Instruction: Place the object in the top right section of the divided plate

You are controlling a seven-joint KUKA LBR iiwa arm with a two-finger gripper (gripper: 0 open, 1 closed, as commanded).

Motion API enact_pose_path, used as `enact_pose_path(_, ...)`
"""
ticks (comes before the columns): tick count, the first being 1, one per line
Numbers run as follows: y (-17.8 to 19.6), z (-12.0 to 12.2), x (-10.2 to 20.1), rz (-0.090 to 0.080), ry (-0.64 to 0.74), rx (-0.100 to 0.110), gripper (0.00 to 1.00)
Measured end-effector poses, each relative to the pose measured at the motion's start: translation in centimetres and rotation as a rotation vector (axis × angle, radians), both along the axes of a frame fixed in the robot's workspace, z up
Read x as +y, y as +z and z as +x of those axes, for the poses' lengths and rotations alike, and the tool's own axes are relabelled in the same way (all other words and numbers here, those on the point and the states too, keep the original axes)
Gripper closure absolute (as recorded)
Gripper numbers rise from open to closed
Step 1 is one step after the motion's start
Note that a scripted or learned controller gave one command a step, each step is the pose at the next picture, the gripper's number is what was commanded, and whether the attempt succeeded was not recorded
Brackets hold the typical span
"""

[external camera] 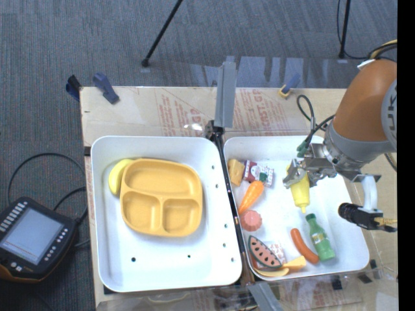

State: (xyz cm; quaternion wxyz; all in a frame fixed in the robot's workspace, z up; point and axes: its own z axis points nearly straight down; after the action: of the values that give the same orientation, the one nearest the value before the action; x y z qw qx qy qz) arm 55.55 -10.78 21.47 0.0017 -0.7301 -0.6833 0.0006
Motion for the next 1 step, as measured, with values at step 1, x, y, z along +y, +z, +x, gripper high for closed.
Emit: enact_pose_path(1, 11.33, 7.82, 1.88, -0.002, -0.089, -0.009, 1.0)
